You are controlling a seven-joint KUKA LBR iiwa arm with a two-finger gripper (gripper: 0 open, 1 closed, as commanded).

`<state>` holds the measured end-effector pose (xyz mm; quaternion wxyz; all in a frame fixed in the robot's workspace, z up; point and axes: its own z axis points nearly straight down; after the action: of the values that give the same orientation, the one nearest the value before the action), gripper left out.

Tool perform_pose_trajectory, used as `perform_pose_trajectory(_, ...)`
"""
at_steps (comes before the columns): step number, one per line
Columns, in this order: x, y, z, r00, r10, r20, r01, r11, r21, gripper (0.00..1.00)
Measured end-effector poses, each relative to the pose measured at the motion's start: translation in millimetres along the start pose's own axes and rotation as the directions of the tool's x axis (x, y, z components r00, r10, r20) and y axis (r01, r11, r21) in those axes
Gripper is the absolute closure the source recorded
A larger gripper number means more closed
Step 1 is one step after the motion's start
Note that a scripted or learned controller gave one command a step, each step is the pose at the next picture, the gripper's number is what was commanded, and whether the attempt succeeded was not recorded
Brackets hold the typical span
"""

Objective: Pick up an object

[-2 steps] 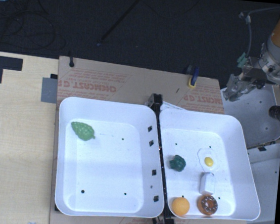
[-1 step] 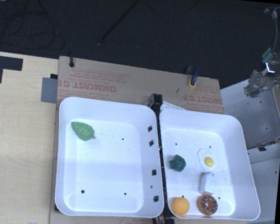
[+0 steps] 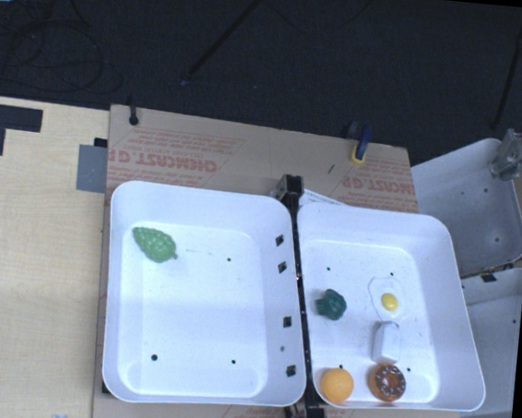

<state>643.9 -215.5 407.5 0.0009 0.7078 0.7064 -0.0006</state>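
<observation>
Mirrored "GIGMCOST" print on cardboard (image 3: 169,159)

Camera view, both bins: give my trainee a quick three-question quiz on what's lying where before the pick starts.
1. True or false: the light green leafy piece lies in the right bin.
2. Which item lies nearest the divider between the bins? A) fried egg B) dark green piece C) donut
3. Fill in: the round fruit beside the donut, at the right bin's near edge, is an ____.

Key:
1. False; it lies in the left bin, alone in its far left part.
2. B
3. orange
</observation>
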Motion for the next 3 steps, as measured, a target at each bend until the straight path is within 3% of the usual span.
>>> perform_pose_trajectory(1, 76, 0, 52, 1.0, -0.008, -0.005, 0.008, 1.0, 0.007, 1.0)
perform_pose_trajectory(2, -2, 0, -32, 1.0, 0.003, 0.004, -0.003, 1.0, -0.006, 1.0)
perform_pose_trajectory(3, 45, 0, 42, 1.0, -0.005, -0.005, 0.005, 1.0, 0.009, 1.0)
